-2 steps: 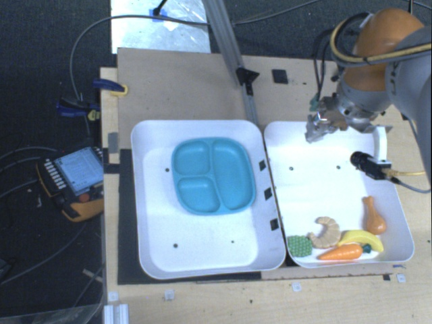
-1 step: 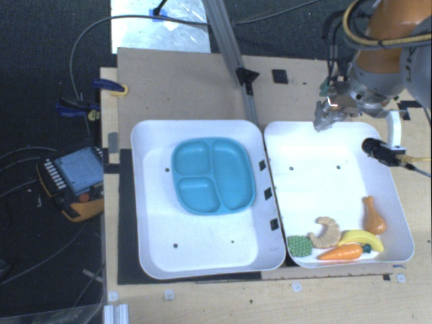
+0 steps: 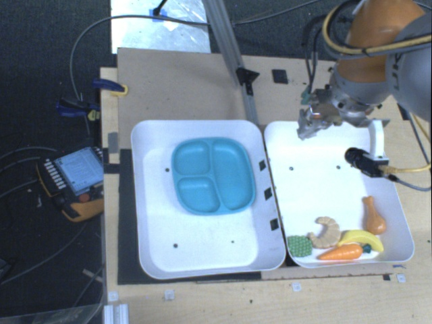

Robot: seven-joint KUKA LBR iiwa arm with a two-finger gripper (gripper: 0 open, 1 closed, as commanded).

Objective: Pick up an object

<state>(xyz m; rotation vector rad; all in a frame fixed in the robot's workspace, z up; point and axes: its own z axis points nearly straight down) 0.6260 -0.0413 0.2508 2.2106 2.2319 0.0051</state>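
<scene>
— Camera view from above: where was the gripper (image 3: 309, 128)?

— It hung over the far left corner of the right bin (image 3: 317, 187), with the grey arm (image 3: 378, 39) and its orange band coming in from the right. Nothing sat between its fingers. I think they stood only narrowly apart, though the blur there left me unsure.

— And the things to pick?

— All bunched at the near edge of that same bin, well apart from the gripper. A green toy (image 3: 300, 246) lay in the near left corner, a tan croissant (image 3: 327, 231) just beside it, an orange carrot (image 3: 341, 252) touching a yellow banana (image 3: 362, 239), and a brown drumstick (image 3: 373, 215) a little farther back on the right.

— The left bin (image 3: 155, 201)?

— It held a blue divided plate (image 3: 213, 175), lying flat.
</scene>
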